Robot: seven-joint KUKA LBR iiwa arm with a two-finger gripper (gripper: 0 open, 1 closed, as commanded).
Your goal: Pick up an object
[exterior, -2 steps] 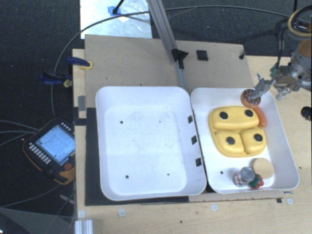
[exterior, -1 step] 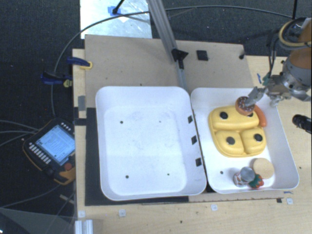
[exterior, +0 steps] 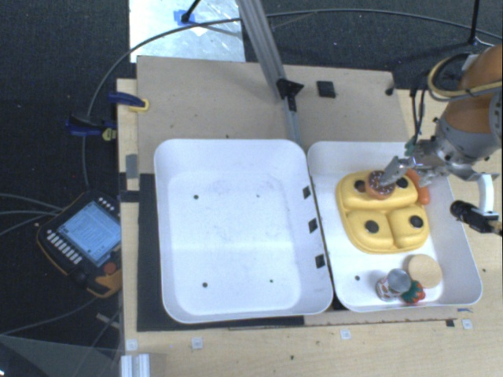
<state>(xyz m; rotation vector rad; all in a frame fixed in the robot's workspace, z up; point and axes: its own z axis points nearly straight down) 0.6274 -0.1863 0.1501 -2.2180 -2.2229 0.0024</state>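
Yellow moulded piece is lying flat in the right bin, taking up most of that bin's far half. Its long axis is running roughly from the bin's far side toward the near side, with the near end leaning a little to the right, and dark round spots are showing on its upper face. The bench is carrying both bins side by side, their inner rims touching. The left bin is showing bare white floor with a few small dark dots. The arm is reaching in from the right over the right bin's far corner, and the gripper is pointing down and to the left, its tip sitting at the far end of the yellow piece. It is meeting a small round brownish ring that is resting on top of the piece. Whether the gripper is clenched on the ring or released cannot be told from this angle. A small orange bit is peeking out just beside the piece's right edge. Near the bin's front wall, a tan disc is lying flat, and just beside it a cluster of small objects is sitting in silver, green and red.
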